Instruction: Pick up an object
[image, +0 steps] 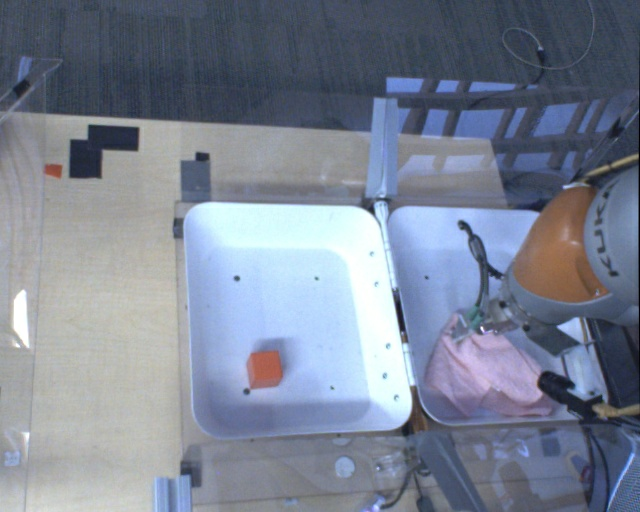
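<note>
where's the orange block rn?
Camera view: the block sits in the left bin, near its front-left corner, apart from the pink cloth in the right bin.

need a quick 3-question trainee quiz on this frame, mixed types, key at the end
1. Multiple choice: where does the orange block lie?
A. On the bare bench
B. In the left bin
C. On the cloth
2. True or false: the pink cloth lies in the right bin, in the corner nearest the camera.
3. Fill in: the arm enters from the view's right and its pincer sits at the upper edge of the pink ____.

Key
1. B; the block is in the near part of the left bin.
2. True.
3. cloth. The view does not settle whether the pincer has gripped it.
</note>
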